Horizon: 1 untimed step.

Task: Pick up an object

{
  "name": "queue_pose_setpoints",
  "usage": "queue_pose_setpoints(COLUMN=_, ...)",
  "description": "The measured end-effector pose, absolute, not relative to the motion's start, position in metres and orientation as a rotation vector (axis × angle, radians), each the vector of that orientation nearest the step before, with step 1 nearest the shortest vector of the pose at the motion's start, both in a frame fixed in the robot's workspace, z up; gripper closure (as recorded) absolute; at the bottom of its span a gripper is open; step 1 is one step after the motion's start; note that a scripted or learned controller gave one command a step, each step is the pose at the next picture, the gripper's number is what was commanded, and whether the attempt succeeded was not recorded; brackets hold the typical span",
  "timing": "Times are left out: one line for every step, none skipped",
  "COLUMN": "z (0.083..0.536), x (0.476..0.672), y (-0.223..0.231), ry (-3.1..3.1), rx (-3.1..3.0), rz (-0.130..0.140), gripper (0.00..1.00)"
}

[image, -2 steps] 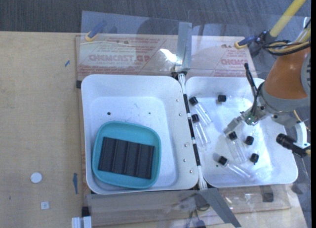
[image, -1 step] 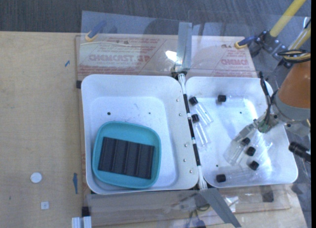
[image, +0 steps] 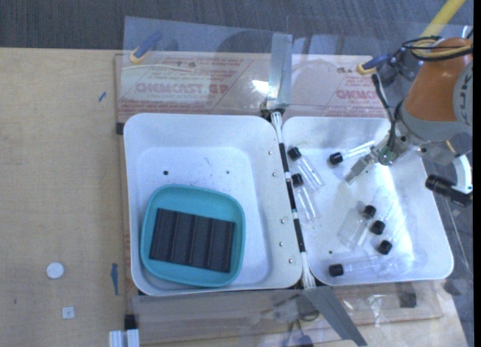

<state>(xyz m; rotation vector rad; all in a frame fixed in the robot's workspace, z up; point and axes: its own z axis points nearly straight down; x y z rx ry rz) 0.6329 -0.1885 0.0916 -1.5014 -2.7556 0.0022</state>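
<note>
The grey arm (image: 443,98) reaches in from the right, its tool (image: 366,164) angled down-left.

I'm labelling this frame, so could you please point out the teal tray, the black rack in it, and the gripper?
teal tray (image: 155,206): camera view, bare left rim.
black rack (image: 192,239): camera view, middle of its ribbed top.
gripper (image: 364,165): camera view, between its fingertips.

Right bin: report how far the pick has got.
Done: the gripper has been brought over the right bin, near a clear black-capped vial. In hand: nothing visible between its fingers. Left: grasp and lift one; the other vials lie on the bin floor, and the teal tray sits in the left bin.
</note>
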Motion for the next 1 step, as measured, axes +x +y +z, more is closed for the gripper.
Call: queue_pose_setpoints(z=0.1325, x=0.6686, y=-0.1486, ry=-2.796, rx=-1.443, rz=-0.003, gripper=0.00)
